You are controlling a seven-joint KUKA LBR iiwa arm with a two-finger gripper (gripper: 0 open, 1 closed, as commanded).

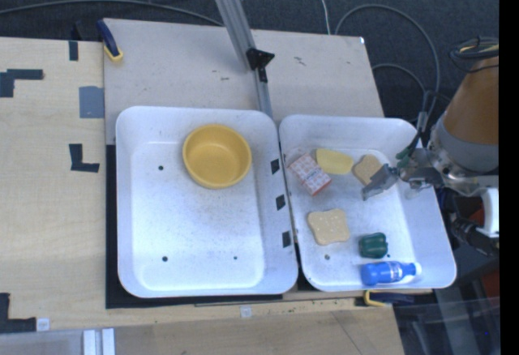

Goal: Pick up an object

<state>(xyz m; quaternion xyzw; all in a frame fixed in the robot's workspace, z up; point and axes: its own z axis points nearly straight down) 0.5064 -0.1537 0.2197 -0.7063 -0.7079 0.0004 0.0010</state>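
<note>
The right bin (422,220) holds several small items: a red-and-white checkered box (310,173), a yellow piece (334,160), a tan piece (367,168), a toast slice (328,225), a green object (373,245) and a blue bottle (387,272) lying near the front rim. My gripper (384,175) hangs over the right side of this bin, just right of the tan piece. It looks open, and nothing shows between its fingers. One grey finger (375,186) points down-left toward the bin floor.
A yellow bowl (216,155) stands in the back of the left bin (146,240). A grey pole (235,13) slants in from the top to the ridge between the bins. Cables run behind the right bin.
</note>
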